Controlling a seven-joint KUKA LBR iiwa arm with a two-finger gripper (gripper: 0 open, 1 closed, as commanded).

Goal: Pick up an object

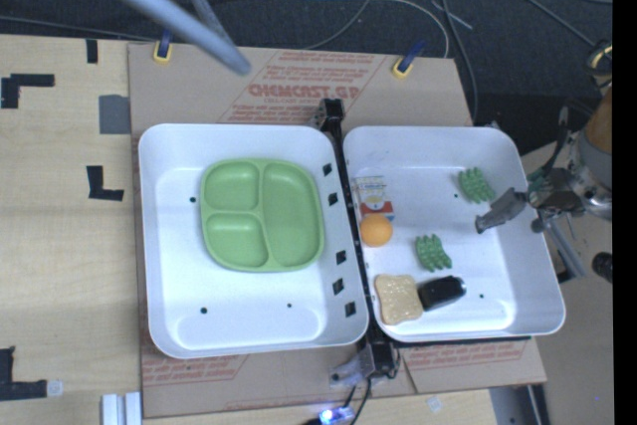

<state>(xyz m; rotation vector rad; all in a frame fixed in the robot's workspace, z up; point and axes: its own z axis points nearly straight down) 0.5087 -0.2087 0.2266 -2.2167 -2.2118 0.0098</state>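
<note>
The right bin (518, 314) holds several small things. A white packet with a red label (371, 193) lies by its left wall, with an orange ball (375, 232) just below it. Two green knobbly pieces lie apart, one at the upper right (475, 183) and one in the middle (432, 253). A tan slice (396, 299) and a black block (441, 292) sit side by side at the front. My gripper (498, 212) reaches in over the bin's right rim, low and to the right of the upper green piece, with nothing seen in it.
The left bin (169, 314) carries a green divided plate (263, 215). A black divider (343, 214) runs between the bins. Cables trail across the dark floor behind the bench. The arm's wrist (587, 179) hangs off the right bin's edge.
</note>
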